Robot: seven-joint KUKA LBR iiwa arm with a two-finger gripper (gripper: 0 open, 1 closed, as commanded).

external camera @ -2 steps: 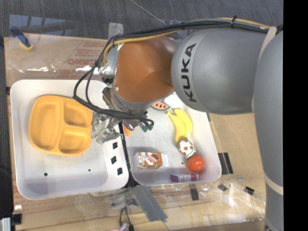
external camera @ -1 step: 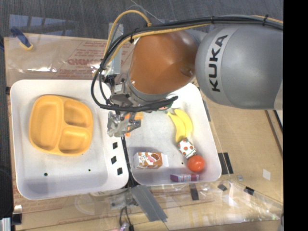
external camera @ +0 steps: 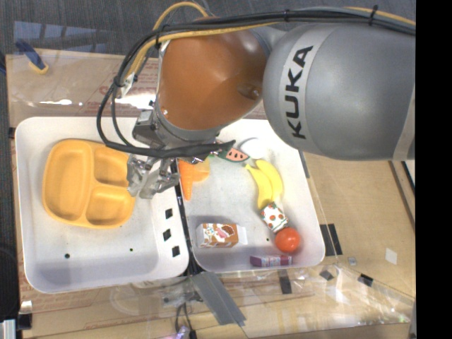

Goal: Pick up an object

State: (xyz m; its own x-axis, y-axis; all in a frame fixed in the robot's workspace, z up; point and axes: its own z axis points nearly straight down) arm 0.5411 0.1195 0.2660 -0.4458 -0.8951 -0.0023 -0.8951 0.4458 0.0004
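My gripper [external camera: 150,181] hangs under the orange wrist band, over the right end of the left bin [external camera: 35,260], just beside the yellow divided tray [external camera: 85,182]. It looks open, with nothing between its fingers. In the right bin [external camera: 311,217] an orange carrot-like piece [external camera: 191,176] lies right beside the gripper, across the divider. A watermelon slice [external camera: 234,155], a banana [external camera: 268,182], a small red-and-white box [external camera: 274,217], a red tomato [external camera: 287,240], a snack packet [external camera: 217,235] and a purple bar [external camera: 271,260] are spread through that bin.
The big grey arm [external camera: 339,83] covers the back of the right bin. Black cables [external camera: 113,119] loop over the left bin's back edge. The divider between the bins [external camera: 173,232] carries black marks. Clear plastic sheet and tape lie along the front.
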